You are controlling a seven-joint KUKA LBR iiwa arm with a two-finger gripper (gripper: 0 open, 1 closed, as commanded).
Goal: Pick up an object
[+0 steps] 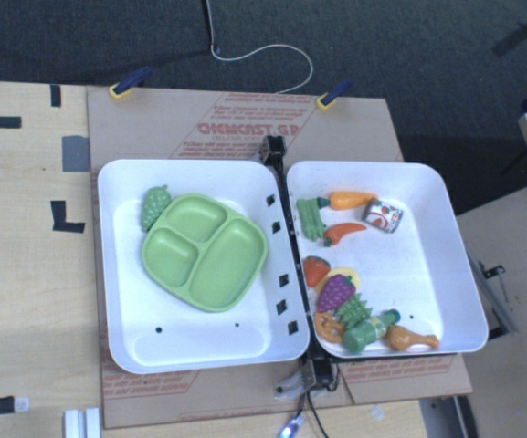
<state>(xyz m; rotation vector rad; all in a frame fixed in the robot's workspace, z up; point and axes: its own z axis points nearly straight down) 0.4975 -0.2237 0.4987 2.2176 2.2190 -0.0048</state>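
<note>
In the right bin (pixel 427 245) a scatter of small toys is seen, and nothing is held or lifted at this moment. Along the inner wall a green pod (pixel 310 217) is laid, with an orange carrot (pixel 350 200) just beside it and a small can (pixel 383 215) tipped on its side at the carrot's tip. An orange-red pepper (pixel 343 233) is found right below them. Further down, things are packed tight: a red tomato (pixel 316 270) against the divider, a yellow slice (pixel 345 276) touching purple grapes (pixel 333 293), and a green leafy piece (pixel 354 310) pressed against those. At the near wall a green bottle-shaped toy (pixel 368 334) is crowded by an orange ring (pixel 324 328) and an orange gourd (pixel 409 339). The can and carrot are the least hemmed in.

The left bin (pixel 117 281) is taken up by a green sectioned plate (pixel 204 252), with a green bunch (pixel 155 206) touching its far-left rim. Both bins are carried on cardboard (pixel 245 126), clipped to the desk (pixel 26 272) by two clamps (pixel 131 81). A white cable (pixel 263 53) is looped on the dark floor beyond.
</note>
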